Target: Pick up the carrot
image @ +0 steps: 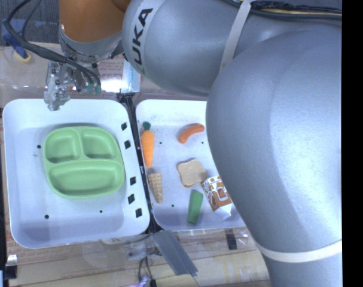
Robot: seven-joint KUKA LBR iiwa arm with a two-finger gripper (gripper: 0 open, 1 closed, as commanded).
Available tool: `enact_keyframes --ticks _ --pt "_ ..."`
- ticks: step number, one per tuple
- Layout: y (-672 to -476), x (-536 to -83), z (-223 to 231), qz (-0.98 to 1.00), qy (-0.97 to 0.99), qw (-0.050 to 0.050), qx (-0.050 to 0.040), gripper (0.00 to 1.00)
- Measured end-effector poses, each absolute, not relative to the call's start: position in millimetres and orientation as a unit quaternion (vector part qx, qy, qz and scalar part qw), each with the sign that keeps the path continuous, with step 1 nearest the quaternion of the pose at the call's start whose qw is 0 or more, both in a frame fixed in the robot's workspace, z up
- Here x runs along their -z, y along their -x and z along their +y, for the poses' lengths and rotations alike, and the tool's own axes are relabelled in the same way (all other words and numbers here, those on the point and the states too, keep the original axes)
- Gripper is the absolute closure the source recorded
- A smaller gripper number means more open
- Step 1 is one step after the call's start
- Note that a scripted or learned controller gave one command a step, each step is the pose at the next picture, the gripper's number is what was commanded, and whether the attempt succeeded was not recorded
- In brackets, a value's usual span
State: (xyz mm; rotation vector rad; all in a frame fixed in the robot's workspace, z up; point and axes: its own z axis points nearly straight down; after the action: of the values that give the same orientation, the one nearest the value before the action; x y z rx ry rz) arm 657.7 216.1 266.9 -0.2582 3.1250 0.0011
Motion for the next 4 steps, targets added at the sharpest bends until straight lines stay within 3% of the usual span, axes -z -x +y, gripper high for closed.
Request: enact_keyframes --ticks 1,3,4 --pt "-656.8 -237.8 215.8 1.000 -0.011 -0.001 0.0007 1.00" --pt "-637.9 -261.2 203.5 0.950 -0.313 -0.002 0.0020 1.00" --pt "-642.0 -231.5 185.8 0.864 -0.504 -0.002 0.0026 1.00"
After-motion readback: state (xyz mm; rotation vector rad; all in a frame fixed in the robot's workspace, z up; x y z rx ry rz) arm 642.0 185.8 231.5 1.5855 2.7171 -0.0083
